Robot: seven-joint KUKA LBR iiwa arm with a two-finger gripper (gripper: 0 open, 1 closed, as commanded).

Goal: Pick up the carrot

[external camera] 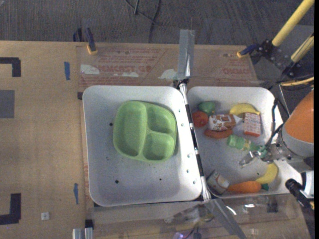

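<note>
The carrot (244, 186) lies flat along the near edge of the right bin (227, 94), close to its near right corner, just beside a yellow banana (270, 174), so a grasp from above must avoid this neighbour. The gripper (251, 157) hangs low over the bin, a little further in than the carrot; its fingers look apart, with nothing between them. The green plate (145, 131) lies in the left bin (99, 148), away from this work

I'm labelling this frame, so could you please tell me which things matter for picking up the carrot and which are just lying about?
Job:
carrot
gripper
right bin

Lying about:
green plate
left bin
bananas
tomato
red carton
</note>
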